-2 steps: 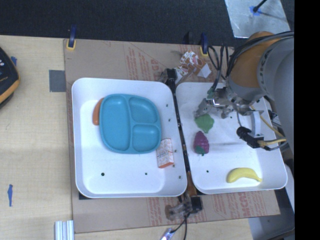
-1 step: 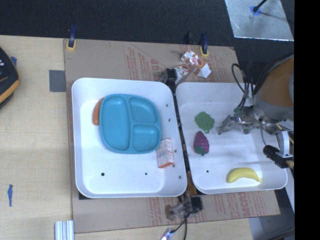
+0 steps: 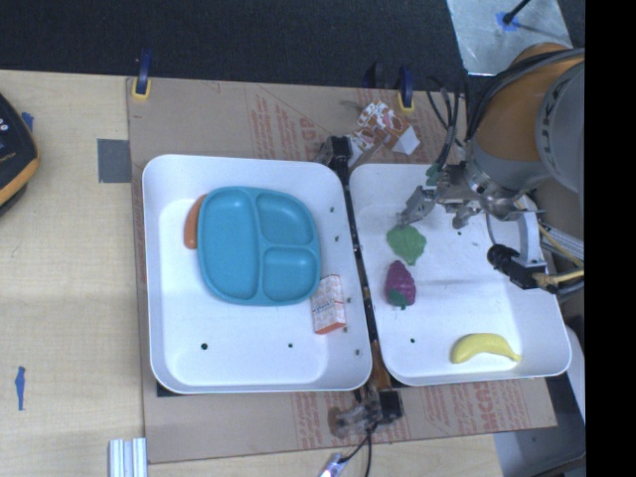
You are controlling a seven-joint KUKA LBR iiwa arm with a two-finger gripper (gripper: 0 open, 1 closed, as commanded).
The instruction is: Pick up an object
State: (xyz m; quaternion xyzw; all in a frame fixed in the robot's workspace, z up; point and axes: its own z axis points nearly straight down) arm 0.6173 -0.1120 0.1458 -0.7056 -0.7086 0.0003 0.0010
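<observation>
Two white bins sit side by side on my bench (image 3: 70,266), and I work down by size. The left bin (image 3: 169,266) carries a blue divided plate (image 3: 260,244), an orange thing (image 3: 191,225) peeking from under the plate's left edge, and a small printed packet (image 3: 328,304) at its near right corner. The right bin (image 3: 537,336) holds what I can reach: a green lump (image 3: 406,242), a purple piece (image 3: 400,283) just nearer than it, and a yellow banana (image 3: 484,348) by the near wall. My pincer (image 3: 433,199) hangs over the far part of the right bin, just beyond the green lump; I cannot tell whether it is released or clenched, and I see nothing held in it. I judge the green lump the likeliest target. To do this well I would centre over it, descend straight, and keep clear of the purple piece close beside it. For writing, the cardboard under the bins bears red print and the packet has red markings, both too small to read.
</observation>
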